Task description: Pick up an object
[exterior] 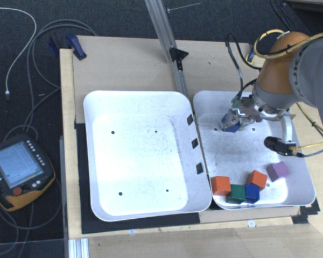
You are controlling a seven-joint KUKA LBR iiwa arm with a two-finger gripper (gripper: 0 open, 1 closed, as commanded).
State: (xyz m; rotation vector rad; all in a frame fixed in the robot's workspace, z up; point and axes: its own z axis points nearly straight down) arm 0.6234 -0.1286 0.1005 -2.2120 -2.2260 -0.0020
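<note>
At the lower right of the frame we note blocks [242, 186] clustered against the right bin's [215, 109] near wall. Further up, the gripper [232, 121] pinches a blue object [231, 126], apparently lifted clear.

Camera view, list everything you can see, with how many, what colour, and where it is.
shallow white plastic bins: two, white, side by side on the bench.
small orange blocks: two, orange, near edge of the right bin; second one.
small green block: one, green, right bin near edge, between orange and blue.
small blue block: one, blue, beside the green block.
small purple block: one, purple, right bin, near its right side.
handheld control pendant: one, grey and orange, on the floor at left.
blue clamp: one, blue, bench's far left corner.
robot arm: one, grey with orange band, over the right bin.
gripper: one, above the right bin's far part.
</note>
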